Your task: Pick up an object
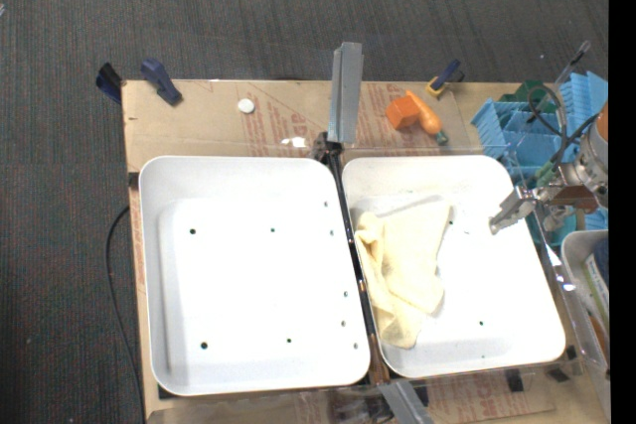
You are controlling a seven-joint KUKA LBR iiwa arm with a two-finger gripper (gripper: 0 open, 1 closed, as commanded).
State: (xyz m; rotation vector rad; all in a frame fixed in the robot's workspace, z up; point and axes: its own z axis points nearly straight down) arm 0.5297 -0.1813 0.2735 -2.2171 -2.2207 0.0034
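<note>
A crumpled cream cloth [405,263] lies in the right bin [497,333], against its left wall, stretching from the bin's middle down toward its front. My gripper [512,212] hangs over the right bin's right side, near the rim, well to the right of the cloth and apart from it. Nothing shows between its fingers.
The left bin [248,273] sits beside the right one, a grey upright post [346,94] between them at the back. Blue clamps [159,81], an orange clamp [412,113] and a blue rack [527,129] stand along the bench's back and right.
</note>
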